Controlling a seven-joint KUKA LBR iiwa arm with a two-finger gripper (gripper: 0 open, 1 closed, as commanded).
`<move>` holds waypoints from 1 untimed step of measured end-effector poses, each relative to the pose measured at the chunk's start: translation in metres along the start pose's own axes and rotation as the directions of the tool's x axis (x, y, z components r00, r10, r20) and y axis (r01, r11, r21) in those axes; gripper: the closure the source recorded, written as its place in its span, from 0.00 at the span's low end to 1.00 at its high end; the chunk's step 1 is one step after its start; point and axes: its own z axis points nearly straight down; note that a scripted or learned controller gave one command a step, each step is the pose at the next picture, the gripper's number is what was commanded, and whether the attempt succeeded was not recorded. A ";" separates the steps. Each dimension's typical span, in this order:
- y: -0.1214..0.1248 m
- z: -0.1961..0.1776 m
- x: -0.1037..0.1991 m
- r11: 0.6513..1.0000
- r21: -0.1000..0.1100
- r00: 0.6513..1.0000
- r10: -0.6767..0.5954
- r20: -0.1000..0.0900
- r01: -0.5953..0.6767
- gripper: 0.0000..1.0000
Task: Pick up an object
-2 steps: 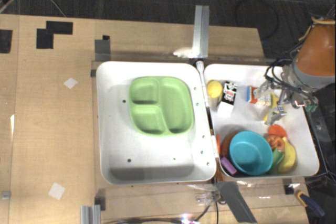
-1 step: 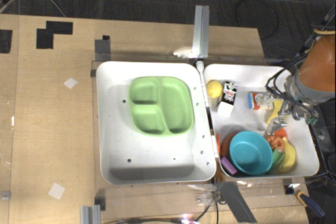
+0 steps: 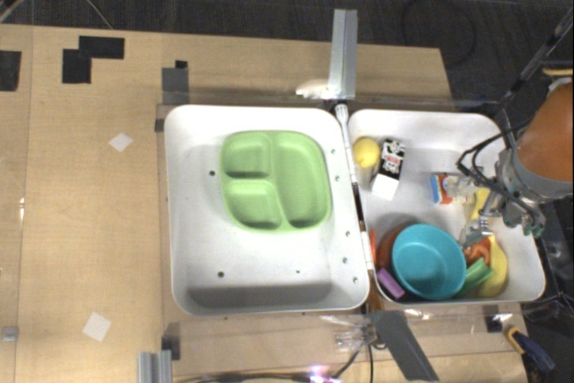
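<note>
My end effector (image 3: 489,224): beside teal bowl (image 3: 429,260); grip state, I cannot tell.
Risk: clutter crowding the bowl could deflect my grasp.

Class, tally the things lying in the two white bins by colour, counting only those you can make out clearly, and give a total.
Green: 1, divided plate
Teal: 1, bowl
Yellow: 1, lemon-like ball
Black and white: 1, small box
Purple: 1, block
Total: 5

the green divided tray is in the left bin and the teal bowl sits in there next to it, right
Not quite. The green divided tray is in the left bin, but the teal bowl sits in the right bin, among the other items there. The camera view shows this.
</note>
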 end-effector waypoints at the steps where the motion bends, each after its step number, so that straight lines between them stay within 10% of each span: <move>1: -0.004 -0.001 0.030 0.999 0.002 0.999 0.040 0.003 -0.040 0.00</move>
